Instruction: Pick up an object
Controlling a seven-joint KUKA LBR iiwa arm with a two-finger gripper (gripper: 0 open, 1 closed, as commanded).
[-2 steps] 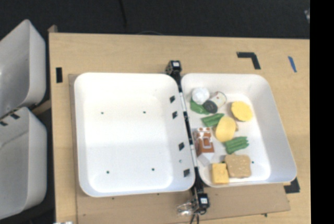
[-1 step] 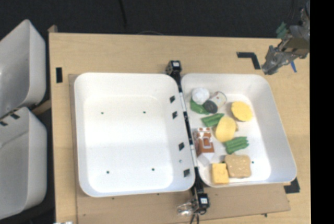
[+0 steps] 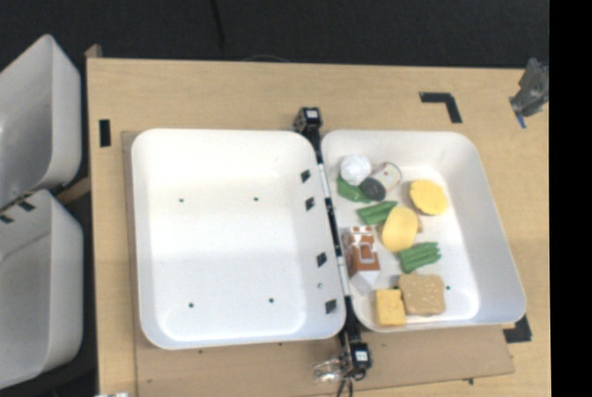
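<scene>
We see a cluster of small toy foods lying in the right bin (image 3: 481, 201), toward its left side. A white ball (image 3: 354, 168) sits at the top, a dark grey disc (image 3: 373, 189) just beside it. Below lie green pods (image 3: 376, 212), a yellow round slice (image 3: 428, 197), a yellow lemon (image 3: 400, 229), a brown cracker (image 3: 423, 293) and a yellow cube (image 3: 389, 307).

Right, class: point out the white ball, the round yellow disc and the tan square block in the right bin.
white ball (image 3: 354, 168), camera view, middle of its top.
round yellow disc (image 3: 428, 197), camera view, centre of its face.
tan square block (image 3: 424, 293), camera view, centre of its top.
</scene>
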